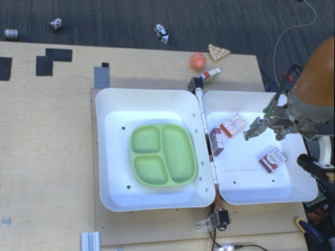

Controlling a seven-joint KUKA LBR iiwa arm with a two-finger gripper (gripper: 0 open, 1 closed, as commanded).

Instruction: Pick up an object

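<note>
The grey two-finger tool (257,128) hangs over the right shallow white bin (293,192) with its fingers spread apart and nothing between them. Below it lie a red-and-white patterned packet (233,124) near the bin's upper left, a dark maroon box (215,140) against the left wall, and a maroon-and-white carton (272,159) toward the right. The left white bin (112,140) on the pale wooden desk (47,161) holds a light green three-compartment plastic tray (163,155).

The grey arm reaches in from the right, gripper (266,128) apparently spread open.
</note>
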